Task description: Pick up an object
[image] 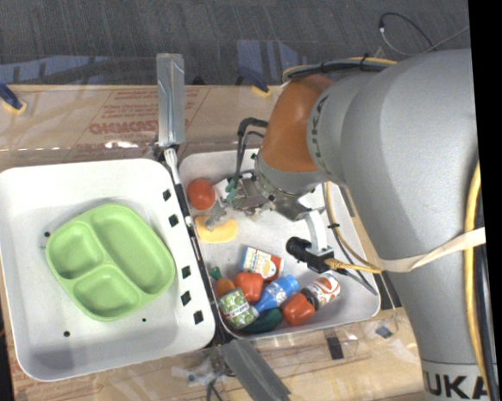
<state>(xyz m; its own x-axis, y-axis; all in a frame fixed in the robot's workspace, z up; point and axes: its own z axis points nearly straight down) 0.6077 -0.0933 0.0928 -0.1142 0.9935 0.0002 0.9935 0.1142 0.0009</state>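
Observation:
The right bin (355, 312) holds a heap of small toy foods. A red tomato-like ball (201, 192) lies at its upper left, with a yellow piece (219, 231) just below it. My gripper (231, 201) hangs low over the bin's upper part, right beside the red ball and above the yellow piece. Nothing shows between its fingers. At the bin's lower end lie a small white and orange carton (260, 259), a red pepper (249, 284), a blue piece (280, 290), a green patterned can (235, 307) and a red and white can (324, 290).
The left bin (37, 342) holds a green divided plate (109, 260). A metal divider strip (170, 98) runs between the bins at the top. The grey arm with its orange band (293, 136) covers the right bin's upper right and the bench's right side.

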